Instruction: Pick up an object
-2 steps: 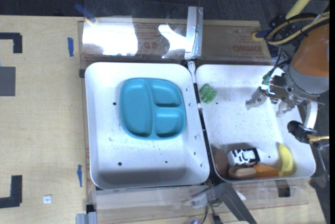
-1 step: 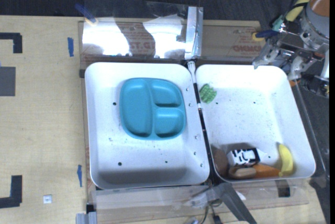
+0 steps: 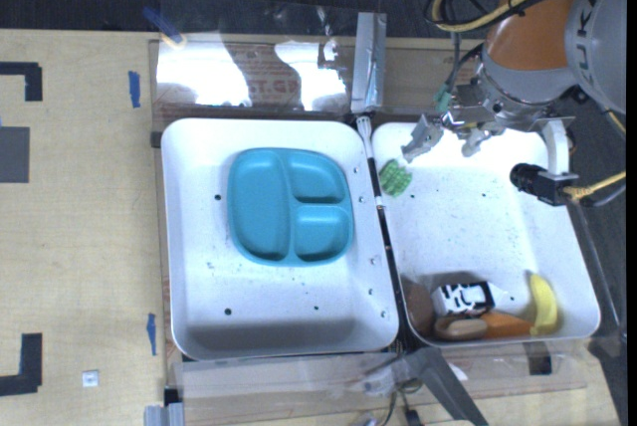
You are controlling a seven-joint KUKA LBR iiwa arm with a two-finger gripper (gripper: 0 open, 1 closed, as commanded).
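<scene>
Jaws spread, gripper (image 3: 445,135) hangs above right bin (image 3: 587,260), near green piece (image 3: 395,177). Centre over piece, descend straight, close gently.

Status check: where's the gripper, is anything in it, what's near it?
Gripper open, holding nothing, over right bin far end. Green object lies just beside it, by the divider. Banana and other items sit at near end.

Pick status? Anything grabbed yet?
Nothing looks picked yet. The hand hangs open over the right bin's far edge with nothing between its fingers. Nearest is the green object at the bin's left wall. Left: descend, grip, lift.
</scene>
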